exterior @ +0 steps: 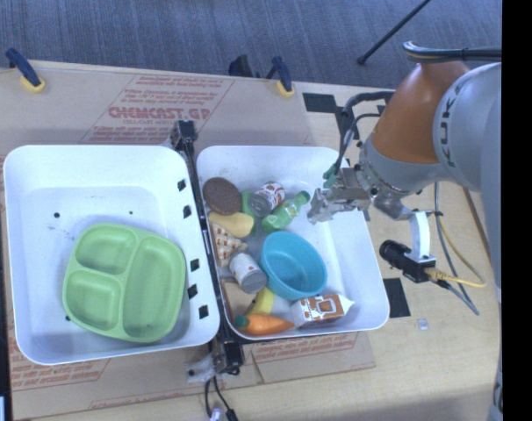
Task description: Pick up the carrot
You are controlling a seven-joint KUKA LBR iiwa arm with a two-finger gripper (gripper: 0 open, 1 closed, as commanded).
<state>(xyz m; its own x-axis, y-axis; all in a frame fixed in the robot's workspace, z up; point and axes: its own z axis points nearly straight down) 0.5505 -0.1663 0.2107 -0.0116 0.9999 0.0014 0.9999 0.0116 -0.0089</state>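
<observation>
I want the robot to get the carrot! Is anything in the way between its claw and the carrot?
Yes. The gripper hangs at the right bin's far side, and the carrot lies at the near edge. The blue bowl sits between them. A small carton and a banana crowd the carrot.

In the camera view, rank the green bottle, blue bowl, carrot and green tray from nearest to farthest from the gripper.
From the gripper:
1. Green bottle, just left of it.
2. Blue bowl, below-left, mid right bin.
3. Carrot, right bin's near edge.
4. Green tray, left bin.
</observation>
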